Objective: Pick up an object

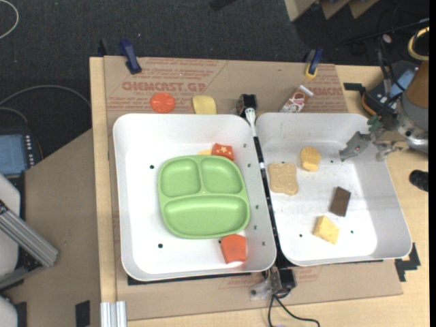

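Note:
The right bin (381,203) holds a yellow chunk (310,159), a tan bread slice (283,179), a brown block (340,201) and a yellow cheese wedge (327,230). My gripper (364,150) hangs over that bin's far right part, open, with nothing between its fingers. It is to the right of the yellow chunk and above the brown block, apart from both. In the left bin (133,203) lies a green divided plate (203,196), with a red star-marked piece (222,151) at its far edge and an orange block (234,248) at its near edge.
Behind the bins on the cardboard sheet lie an orange round piece (162,102), a yellow piece (204,105), a black item (246,103) and a small packet (296,101). Blue clamps (129,56) (313,61) hold the sheet's far edge. The arm's body stands at the right.

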{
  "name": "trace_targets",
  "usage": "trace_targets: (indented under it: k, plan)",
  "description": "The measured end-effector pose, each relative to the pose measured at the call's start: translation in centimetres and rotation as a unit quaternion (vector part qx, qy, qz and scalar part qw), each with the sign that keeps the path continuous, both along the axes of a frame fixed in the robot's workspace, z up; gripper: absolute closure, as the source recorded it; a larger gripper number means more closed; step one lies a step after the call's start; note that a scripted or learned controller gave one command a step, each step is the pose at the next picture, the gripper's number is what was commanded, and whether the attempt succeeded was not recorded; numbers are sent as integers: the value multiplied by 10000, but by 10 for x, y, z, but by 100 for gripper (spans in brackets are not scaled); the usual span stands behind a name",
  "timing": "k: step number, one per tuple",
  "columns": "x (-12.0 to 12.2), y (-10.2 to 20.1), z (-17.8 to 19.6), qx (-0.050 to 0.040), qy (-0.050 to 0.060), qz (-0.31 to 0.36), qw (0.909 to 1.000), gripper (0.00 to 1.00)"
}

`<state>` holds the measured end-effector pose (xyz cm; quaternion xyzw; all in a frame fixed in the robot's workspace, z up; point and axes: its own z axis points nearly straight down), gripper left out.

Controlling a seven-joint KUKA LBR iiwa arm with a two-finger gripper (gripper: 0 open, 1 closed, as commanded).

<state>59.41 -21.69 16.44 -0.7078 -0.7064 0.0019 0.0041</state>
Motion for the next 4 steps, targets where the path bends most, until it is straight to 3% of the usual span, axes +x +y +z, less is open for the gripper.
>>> trace_targets:
  k: [1, 2, 3, 4]
  plan:
    - [-44, 23, -85, 7, 8, 7, 10000, 0]
    - [-40, 20, -69, -27, -61, 3, 10000, 100]
    - [-40, 21, -70, -23, -55, 3, 10000, 0]
    - [-94, 57, -81, 7, -5, 5, 10000, 0]
